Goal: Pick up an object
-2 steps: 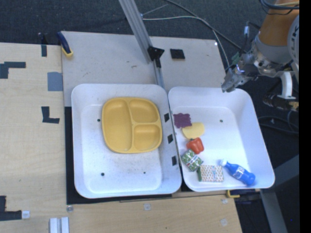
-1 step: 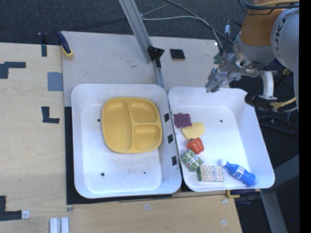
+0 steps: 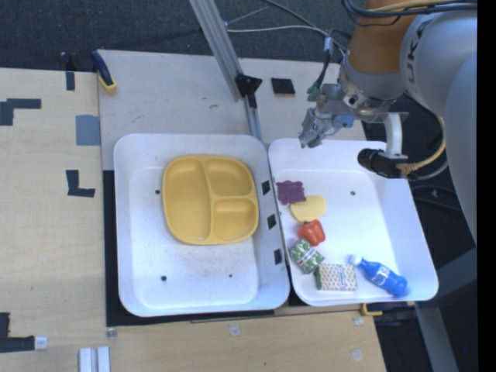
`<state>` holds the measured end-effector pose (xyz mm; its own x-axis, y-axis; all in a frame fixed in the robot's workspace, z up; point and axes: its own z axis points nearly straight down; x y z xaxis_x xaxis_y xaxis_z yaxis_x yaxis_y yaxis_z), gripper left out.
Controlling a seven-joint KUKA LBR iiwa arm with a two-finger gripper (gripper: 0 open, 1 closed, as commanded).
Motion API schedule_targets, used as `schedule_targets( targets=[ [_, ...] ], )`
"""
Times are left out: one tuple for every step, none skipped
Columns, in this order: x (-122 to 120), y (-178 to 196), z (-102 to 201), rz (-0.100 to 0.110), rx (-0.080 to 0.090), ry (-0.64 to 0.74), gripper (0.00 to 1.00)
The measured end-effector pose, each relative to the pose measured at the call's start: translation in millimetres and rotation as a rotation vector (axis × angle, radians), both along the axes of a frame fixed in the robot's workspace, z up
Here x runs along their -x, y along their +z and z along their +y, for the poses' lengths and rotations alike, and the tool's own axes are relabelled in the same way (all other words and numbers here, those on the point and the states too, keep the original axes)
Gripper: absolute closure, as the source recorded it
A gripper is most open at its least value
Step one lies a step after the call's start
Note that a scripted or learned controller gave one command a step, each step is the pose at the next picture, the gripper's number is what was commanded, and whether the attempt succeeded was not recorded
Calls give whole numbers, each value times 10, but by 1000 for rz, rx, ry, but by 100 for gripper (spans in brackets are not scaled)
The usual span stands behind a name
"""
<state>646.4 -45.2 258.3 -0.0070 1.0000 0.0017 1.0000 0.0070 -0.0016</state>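
- My gripper (image 3: 311, 139) hangs over the far rim of the right bin (image 3: 403, 231). It holds nothing, and I cannot tell how wide it is.
- I think I should pick one toy, stop right above it, then go straight down.
- The pepper (image 3: 311, 232) is small, red and shiny. It touches the yellow toy (image 3: 308, 208) near the bin's left wall, so I should pinch carefully.

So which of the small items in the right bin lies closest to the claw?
The flat purple piece, topmost in the cluster, just above the yellow piece.
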Motion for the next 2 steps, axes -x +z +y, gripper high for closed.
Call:
schedule_targets(
  targets=[
    [54,-167,459,2,1,-2,100],
    [28,-311,1040,1,2,-2,100]
  ],
)
